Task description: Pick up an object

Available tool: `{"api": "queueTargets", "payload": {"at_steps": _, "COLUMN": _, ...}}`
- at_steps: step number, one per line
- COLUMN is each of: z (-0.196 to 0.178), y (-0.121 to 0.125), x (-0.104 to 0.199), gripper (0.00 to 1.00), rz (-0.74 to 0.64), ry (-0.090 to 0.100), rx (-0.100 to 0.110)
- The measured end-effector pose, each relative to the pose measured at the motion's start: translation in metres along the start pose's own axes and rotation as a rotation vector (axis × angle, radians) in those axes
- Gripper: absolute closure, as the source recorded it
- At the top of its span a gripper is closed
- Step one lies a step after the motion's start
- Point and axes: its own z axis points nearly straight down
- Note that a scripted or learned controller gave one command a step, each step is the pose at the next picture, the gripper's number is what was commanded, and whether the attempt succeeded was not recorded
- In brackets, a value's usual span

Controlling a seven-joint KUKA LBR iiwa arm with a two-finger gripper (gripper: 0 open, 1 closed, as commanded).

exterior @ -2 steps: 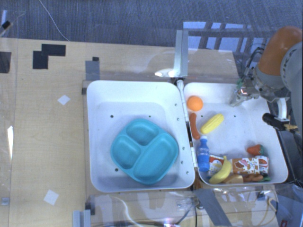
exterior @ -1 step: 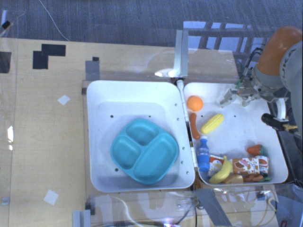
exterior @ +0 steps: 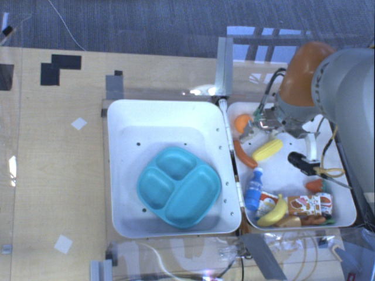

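The tool (exterior: 256, 126) hangs low in the right bin (exterior: 345, 206); its grip state I cannot tell. An orange (exterior: 241, 122) sits just left, corn (exterior: 267, 150) just below.

Bright, even overhead light; glare on the bench (exterior: 202, 91) edge, soft shadows, slightly soft focus.

The right bin (exterior: 350, 212) holds the toys. A yellow corn cob (exterior: 267, 150) lies tilted near its middle. An orange ball (exterior: 242, 122) sits at the far left corner, an orange-red carrot (exterior: 244, 154) along the left wall. Near the front lie a blue bottle (exterior: 254, 191), a banana (exterior: 273, 213) and a printed carton (exterior: 307, 204).
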Motion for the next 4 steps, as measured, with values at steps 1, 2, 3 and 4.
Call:
{"api": "queueTargets", "payload": {"at_steps": 1, "z": -0.001, "y": -0.031, "x": -0.020, "gripper": 0.00, "rz": -0.092, "ry": -0.002, "rx": -0.004}}
{"api": "queueTargets", "payload": {"at_steps": 2, "z": -0.097, "y": -0.060, "x": -0.039, "gripper": 0.00, "rz": -0.075, "ry": -0.002, "rx": -0.002}}
{"api": "queueTargets", "payload": {"at_steps": 3, "z": -0.003, "y": -0.098, "x": -0.030, "gripper": 0.00, "rz": -0.106, "ry": -0.002, "rx": -0.002}}
{"api": "queueTargets", "payload": {"at_steps": 4, "z": -0.016, "y": -0.095, "x": -0.030, "gripper": 1.00, "rz": -0.106, "ry": -0.005, "rx": -0.011}}
